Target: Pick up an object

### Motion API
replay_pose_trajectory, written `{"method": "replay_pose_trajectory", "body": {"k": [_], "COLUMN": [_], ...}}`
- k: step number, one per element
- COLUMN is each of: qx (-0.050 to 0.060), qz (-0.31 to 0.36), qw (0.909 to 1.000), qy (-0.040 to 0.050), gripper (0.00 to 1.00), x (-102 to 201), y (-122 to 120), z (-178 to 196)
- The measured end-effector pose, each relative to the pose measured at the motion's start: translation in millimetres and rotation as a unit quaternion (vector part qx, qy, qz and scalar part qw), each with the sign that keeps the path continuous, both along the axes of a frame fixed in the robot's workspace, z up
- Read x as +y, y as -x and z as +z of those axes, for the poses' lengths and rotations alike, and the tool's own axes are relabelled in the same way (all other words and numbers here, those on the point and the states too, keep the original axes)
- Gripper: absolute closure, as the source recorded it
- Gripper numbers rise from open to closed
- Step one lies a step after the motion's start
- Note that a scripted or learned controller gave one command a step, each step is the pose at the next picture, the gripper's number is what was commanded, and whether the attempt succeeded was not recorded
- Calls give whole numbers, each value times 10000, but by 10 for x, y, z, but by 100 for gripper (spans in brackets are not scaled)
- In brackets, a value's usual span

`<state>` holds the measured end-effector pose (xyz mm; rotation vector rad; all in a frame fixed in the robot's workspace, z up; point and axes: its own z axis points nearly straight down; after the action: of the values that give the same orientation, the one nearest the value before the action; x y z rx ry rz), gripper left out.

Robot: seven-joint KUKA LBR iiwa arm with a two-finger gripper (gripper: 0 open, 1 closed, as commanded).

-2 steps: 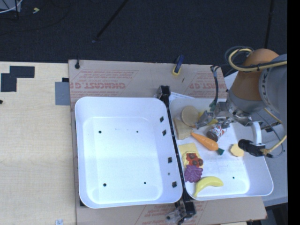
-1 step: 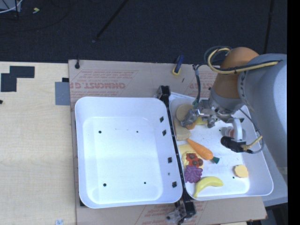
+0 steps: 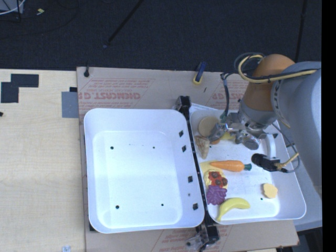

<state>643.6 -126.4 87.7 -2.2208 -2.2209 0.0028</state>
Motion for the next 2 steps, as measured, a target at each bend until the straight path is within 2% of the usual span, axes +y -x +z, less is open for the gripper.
{"method": "replay_pose_trajectory", "body": {"k": [1, 2], "qx": [-1, 18], "qz": [1, 9], "qw": [10000, 10000], "qy": [-6, -10], "gripper": [0, 0], "x": [-317, 42], "y": [-3, 6], "z": [3, -7]}}
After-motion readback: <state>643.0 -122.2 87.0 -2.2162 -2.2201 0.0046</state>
